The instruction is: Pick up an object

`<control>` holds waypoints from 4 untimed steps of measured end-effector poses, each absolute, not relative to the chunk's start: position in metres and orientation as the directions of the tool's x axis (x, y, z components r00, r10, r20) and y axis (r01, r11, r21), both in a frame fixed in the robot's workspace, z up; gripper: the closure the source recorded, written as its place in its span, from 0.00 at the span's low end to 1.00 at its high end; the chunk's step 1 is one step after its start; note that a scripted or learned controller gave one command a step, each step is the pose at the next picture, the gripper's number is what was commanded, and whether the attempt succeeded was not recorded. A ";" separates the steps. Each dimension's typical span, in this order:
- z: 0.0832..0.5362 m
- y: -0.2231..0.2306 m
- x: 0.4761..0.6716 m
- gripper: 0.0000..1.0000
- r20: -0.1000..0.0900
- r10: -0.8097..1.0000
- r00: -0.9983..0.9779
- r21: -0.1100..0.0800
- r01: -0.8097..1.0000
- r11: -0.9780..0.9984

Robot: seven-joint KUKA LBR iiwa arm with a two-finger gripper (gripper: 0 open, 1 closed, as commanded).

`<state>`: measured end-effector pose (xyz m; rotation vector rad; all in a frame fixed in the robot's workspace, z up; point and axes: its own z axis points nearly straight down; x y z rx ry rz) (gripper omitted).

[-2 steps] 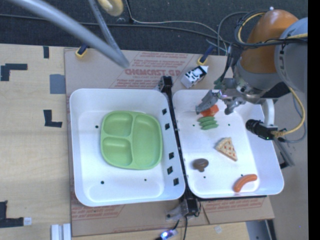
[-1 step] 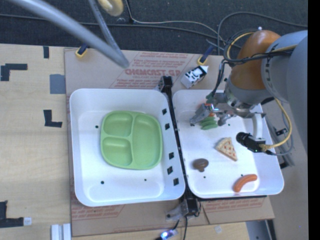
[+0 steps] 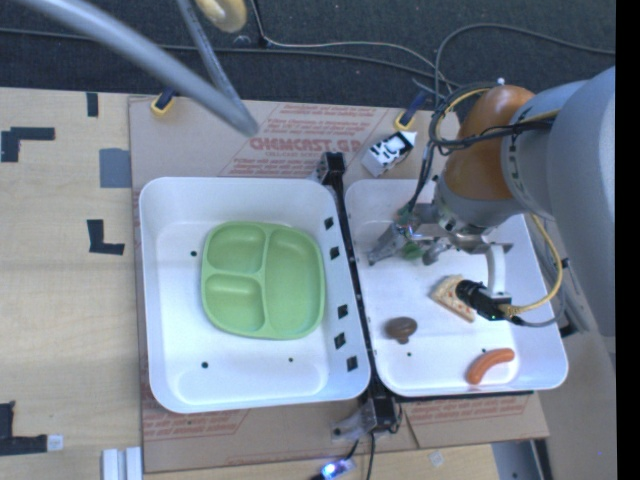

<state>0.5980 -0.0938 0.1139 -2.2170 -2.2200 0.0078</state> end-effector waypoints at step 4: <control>0.205 -0.096 0.604 1.00 0.000 1.000 -0.003 0.005 1.000 0.003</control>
